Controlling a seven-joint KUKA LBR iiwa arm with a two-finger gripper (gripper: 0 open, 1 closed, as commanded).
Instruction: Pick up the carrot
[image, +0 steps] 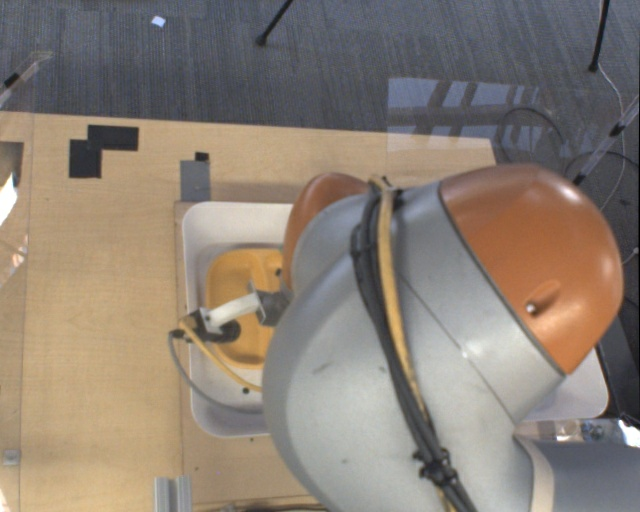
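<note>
My grey arm (430, 350), with its orange band, covers most of the view and hides much of both bins. Its wrist reaches down into the left white bin (196, 250). The gripper (266, 306) hangs low over a broad yellow-orange rounded thing (238, 280) that lies in the middle of that bin. I cannot tell whether this thing is the carrot or a dish. The arm's bulk covers its right side.
The wooden bench (90, 330) spreads out to the left of the bin. Black L-shaped tape (100, 148) marks it at the back left, and a small grey bracket (196, 180) stands behind the bin. Dark carpet (300, 60) lies beyond the bench.
</note>
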